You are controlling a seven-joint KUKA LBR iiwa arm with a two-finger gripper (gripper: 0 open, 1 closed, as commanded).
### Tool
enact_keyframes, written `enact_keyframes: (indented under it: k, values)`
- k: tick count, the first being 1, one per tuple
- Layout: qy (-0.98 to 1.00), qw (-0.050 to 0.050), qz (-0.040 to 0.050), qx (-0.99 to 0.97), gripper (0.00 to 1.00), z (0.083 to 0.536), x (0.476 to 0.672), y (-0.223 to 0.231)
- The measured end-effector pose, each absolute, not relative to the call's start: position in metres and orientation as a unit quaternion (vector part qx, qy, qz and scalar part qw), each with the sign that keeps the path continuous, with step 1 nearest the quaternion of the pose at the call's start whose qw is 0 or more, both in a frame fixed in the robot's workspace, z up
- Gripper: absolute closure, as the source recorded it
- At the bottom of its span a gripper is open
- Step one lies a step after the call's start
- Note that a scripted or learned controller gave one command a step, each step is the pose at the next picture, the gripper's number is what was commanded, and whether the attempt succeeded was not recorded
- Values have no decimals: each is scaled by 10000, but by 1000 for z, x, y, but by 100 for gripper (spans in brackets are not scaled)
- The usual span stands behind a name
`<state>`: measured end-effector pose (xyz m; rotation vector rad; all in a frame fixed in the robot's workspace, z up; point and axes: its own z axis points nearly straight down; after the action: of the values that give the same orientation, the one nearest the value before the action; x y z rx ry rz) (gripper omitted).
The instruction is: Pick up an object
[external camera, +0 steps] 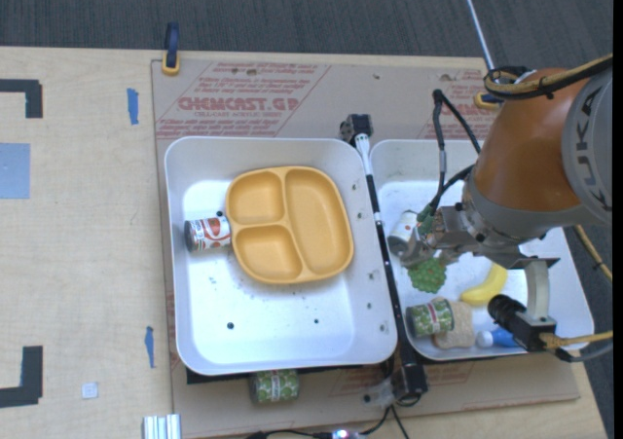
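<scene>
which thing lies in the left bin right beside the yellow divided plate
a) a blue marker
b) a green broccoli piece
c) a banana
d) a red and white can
d: the red and white can lies on its side against the left edge of the yellow divided plate in the left bin, while the banana and the green broccoli piece sit in the right bin.

Two white bins, left point(195, 330) and right point(409, 160). One yellow divided plate point(289, 223). Three cans: red one point(207, 232), green one point(431, 316), another green point(275, 386) at six o'clock. One banana point(484, 286), one broccoli point(427, 276).
</scene>
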<state>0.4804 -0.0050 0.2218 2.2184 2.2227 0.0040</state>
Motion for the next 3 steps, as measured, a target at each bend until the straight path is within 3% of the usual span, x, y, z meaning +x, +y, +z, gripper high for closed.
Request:
enact_keyframes:
  k: [1, 2, 3]
  values:
    - [7070, -4, -3, 7073, 100, 195, 479, -62]
    - [7077, -10, 4, 7065, 100, 185, 480, 4]
    - [7070, 6, 0, 7072, 100, 185, 479, -60]
